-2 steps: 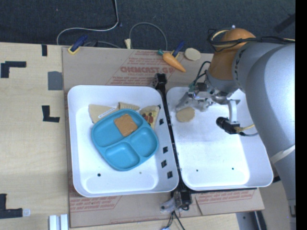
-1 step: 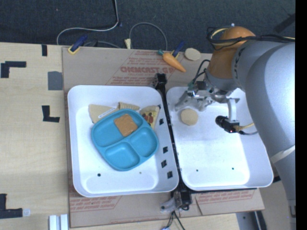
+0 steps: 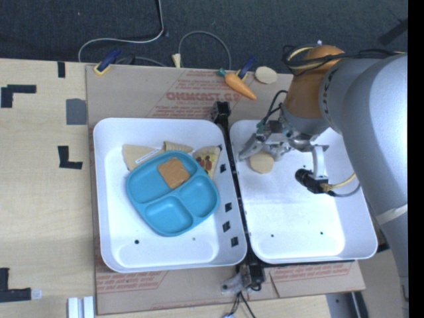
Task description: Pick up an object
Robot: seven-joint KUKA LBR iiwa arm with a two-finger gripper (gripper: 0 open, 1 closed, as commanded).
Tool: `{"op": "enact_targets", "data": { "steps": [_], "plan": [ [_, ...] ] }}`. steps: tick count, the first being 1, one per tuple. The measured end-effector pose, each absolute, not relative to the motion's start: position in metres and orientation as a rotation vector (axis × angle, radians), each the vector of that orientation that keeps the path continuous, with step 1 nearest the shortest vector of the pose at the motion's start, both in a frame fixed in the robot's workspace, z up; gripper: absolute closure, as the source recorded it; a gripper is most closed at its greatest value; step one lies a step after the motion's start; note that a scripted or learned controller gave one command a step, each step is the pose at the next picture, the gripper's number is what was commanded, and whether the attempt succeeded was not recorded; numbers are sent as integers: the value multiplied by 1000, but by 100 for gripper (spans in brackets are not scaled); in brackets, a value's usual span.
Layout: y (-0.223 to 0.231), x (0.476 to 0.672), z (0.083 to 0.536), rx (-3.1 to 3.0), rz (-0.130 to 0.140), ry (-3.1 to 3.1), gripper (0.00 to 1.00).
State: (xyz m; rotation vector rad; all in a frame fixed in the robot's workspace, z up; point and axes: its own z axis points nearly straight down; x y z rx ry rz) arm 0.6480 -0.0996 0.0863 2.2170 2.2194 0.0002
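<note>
Target object: the pale round piece (image 3: 262,163), cream-coloured and lying on the floor of the right bin (image 3: 298,234) near its upper left corner, seems to us the thing the task is after.

Gripper: we see the gripper (image 3: 266,150) low over the right bin, directly above and touching or almost touching the top of the pale round piece.

Fingers: two grey fingers (image 3: 248,149) splay outward, so we read them as spread apart, with nothing caught between them; the slanted view leaves us unsure whether the far finger reaches the piece.

Arm: the grey arm (image 3: 371,111) with its orange band (image 3: 310,85) comes in from the right and bends down to the bin.

Step in hand: we judge this the approach, just ahead of the grasp; the piece rests on the bin floor, not lifted.

Next move: we think the fingers need to drop to either side of the piece, centre on it, then close and lift straight up.

Left bin: the left bin (image 3: 109,197) holds a blue divided tray (image 3: 173,194) with a brown square (image 3: 173,171) on it and tan wedges (image 3: 138,154) tucked beneath its upper edge.

Outside the bins: a toy carrot (image 3: 239,85) and a small pale disc (image 3: 265,75) lie on the cardboard (image 3: 192,95) beyond the bins, well apart from the gripper.
</note>
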Motion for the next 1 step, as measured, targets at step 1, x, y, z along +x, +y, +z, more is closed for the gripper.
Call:
{"op": "enact_targets", "data": {
  "steps": [1],
  "plan": [
    [-100,649,96,2217,0,2220,100]
  ]
}}
